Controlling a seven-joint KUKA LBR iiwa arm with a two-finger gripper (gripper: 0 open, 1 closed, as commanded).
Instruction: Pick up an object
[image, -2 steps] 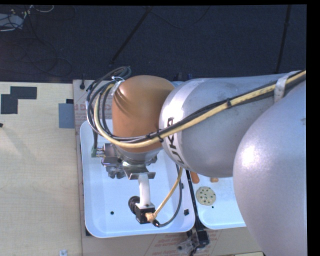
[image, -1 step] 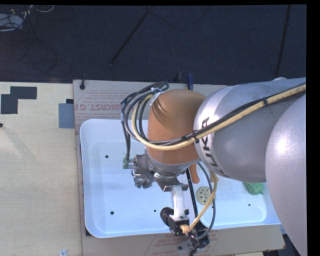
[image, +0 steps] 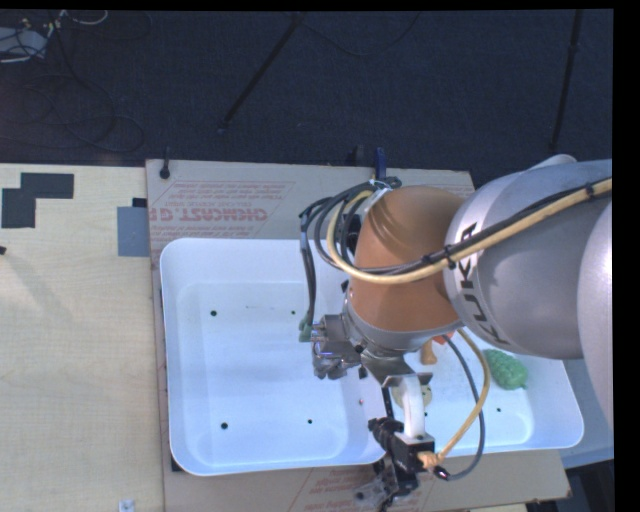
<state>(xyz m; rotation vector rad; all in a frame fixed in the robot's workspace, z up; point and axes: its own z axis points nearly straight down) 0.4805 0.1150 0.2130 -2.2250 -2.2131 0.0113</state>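
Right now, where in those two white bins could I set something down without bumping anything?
The left bin is your free patch: bare white floor between its left wall and the middle ridge. The right bin is crowded: the arm hangs over it, and a green object lies inside.

The left bin (image: 185, 300) and right bin (image: 545, 420) are plain white, the left one's floor speckled with a few small black dots (image: 214, 314), and both sit on brown cardboard (image: 300, 185) printed with red lettering (image: 215, 212). The arm (image: 540, 270) is glossy light grey with a broad coppery-orange band (image: 400, 260) above the wrist and black cables (image: 318, 225) looping beside it, while a bright green object (image: 507, 370) and a small orange bit (image: 431, 352) show against the right bin's white. The bench (image: 70, 350) is pale cream-tan with dark grey and black blocks (image: 40, 195) near its far edge, under a dark, near-black background (image: 300, 80)
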